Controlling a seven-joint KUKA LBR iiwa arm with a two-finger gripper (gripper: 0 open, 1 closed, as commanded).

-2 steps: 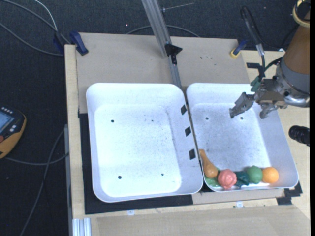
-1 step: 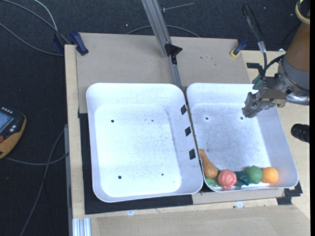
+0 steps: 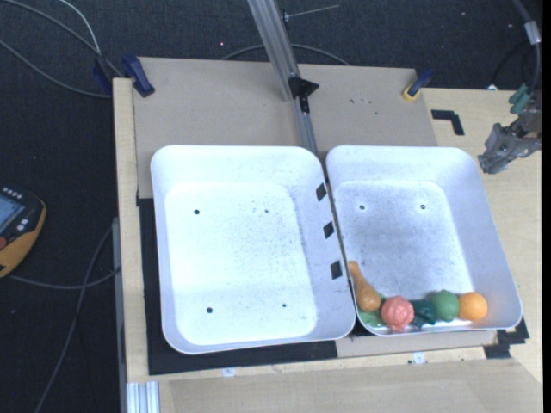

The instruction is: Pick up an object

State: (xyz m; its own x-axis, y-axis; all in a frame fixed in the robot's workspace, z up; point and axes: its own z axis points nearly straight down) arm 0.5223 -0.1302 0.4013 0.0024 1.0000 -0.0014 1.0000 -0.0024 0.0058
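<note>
Toy fruit and vegetables huddle along the near wall of the right-hand bin [image 3: 482, 205], the part of the scene closest to the camera. From left to right they are an orange carrot-shaped piece [image 3: 363, 287] lying at a slant with its narrow end pointing up the bin, a pink-red round fruit [image 3: 397, 311], a dark teal piece [image 3: 424, 311] partly hidden between its neighbours, a green round fruit [image 3: 445, 304], and an orange ball [image 3: 473, 305] nearest the bin's right corner. They sit touching or just beside one another in a row, with something pale green beneath the pink-red fruit that is too small to identify.

Beside this bin on the left is a second white bin [image 3: 172, 170], its floor speckled with fine dark dots. Three small black clips [image 3: 328, 229] sit along the seam where the two bins meet. Both bins rest on a tan bench [image 3: 215, 101], with a blue clamp [image 3: 138, 76] at its far left corner and a yellow clamp [image 3: 417, 83] at its far right.

At the right edge, beyond the right-hand bin's far corner and well apart from the toys, the hand [image 3: 501, 148] appears as a grey shape; whether it is clenched or released cannot be told, and nothing is seen in it.
</note>
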